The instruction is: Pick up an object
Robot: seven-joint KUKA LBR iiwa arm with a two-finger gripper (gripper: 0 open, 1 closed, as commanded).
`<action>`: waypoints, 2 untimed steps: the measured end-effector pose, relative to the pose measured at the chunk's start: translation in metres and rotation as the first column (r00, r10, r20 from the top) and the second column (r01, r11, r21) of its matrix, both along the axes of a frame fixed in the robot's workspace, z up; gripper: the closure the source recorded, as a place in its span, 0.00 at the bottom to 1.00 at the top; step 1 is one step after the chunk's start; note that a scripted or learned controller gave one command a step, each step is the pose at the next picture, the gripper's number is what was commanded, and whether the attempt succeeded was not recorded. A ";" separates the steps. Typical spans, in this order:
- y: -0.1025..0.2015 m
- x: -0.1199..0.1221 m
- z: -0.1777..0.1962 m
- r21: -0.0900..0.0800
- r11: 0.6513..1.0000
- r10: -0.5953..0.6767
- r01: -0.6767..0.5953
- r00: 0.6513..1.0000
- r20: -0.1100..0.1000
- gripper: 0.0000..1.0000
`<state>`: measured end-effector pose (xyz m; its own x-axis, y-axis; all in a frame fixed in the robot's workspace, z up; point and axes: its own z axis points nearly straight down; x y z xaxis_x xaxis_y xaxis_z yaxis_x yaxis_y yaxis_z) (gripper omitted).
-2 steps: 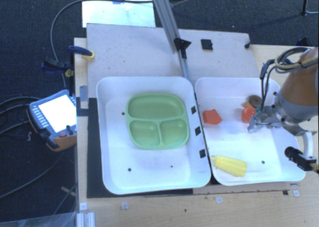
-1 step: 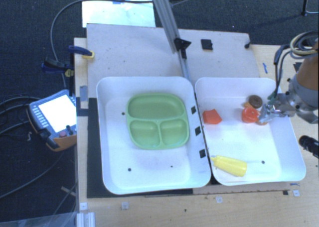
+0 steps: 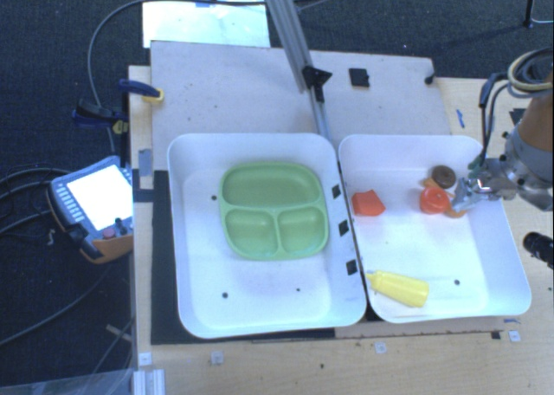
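Down at the right edge of the frame, the pincer (image 3: 463,198) sits low inside the right bin (image 3: 485,298), its metal tip touching or just beside a round orange-red object (image 3: 434,201). Whether its fingers are released or clenched I cannot tell from this angle; nothing is plainly seen between them. Just above the orange-red piece lies a small brown round thing (image 3: 444,176), close enough that they almost touch. Further left in the same bin, near the dividing wall, rests an orange-red wedge-like block (image 3: 370,203). Toward the lower left of that bin lies a yellow object (image 3: 399,288), on its side and pointing slantwise.

Across the divide, the left bin (image 3: 199,298) carries a green three-compartment plate (image 3: 274,210) in its upper middle. Both bins rest on the desk (image 3: 242,81). At the far left of the frame, off the desk, sits a handheld pendant (image 3: 93,207) with a bright screen.
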<state>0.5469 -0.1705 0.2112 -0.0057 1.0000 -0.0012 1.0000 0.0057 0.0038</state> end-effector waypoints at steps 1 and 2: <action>0.054 0.007 0.010 0.003 1.000 0.005 -0.005 1.000 -0.001 1.00; 0.110 0.018 0.003 0.003 1.000 0.005 -0.005 1.000 -0.002 1.00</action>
